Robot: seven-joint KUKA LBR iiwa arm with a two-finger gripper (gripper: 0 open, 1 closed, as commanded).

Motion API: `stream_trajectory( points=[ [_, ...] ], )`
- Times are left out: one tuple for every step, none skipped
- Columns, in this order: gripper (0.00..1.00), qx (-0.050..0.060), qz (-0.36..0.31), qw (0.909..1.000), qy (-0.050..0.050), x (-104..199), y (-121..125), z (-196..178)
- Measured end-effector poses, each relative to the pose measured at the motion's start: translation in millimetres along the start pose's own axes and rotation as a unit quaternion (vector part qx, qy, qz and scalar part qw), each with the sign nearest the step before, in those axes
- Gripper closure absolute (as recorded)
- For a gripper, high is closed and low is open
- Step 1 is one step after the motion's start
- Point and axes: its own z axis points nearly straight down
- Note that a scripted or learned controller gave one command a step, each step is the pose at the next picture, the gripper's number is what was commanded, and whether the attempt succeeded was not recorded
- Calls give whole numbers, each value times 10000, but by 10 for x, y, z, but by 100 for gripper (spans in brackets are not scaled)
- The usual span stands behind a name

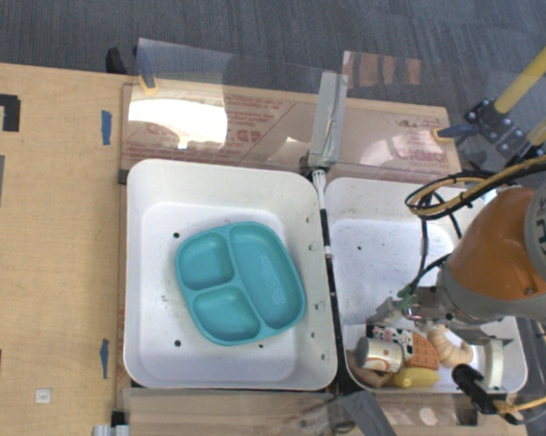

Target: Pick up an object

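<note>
Camera view — left bin (148, 250): one teal divided plate (240, 282), lying flat at centre. Right bin (365, 238): a cluster of small objects (411, 357) at the near edge — a yellow piece, a white-and-tan piece, a black-tipped item; exact count unclear. The arm (505, 259) overhangs this cluster from the right, its gripper (414, 313) low just above it — grip state cannot be told.

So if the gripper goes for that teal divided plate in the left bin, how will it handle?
The teal divided plate looks like rigid moulded plastic, so probably stiff and light. It lies flat with a low rounded rim, so two fingers may slip off. Pushed, it would likely slide across the left bin rather than tip.
</note>
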Motion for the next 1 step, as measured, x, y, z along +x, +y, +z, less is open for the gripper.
stream_trajectory(
  points=[
    [100, -34, 2, 10000, -8, 0, 22, -113]
  ],
)
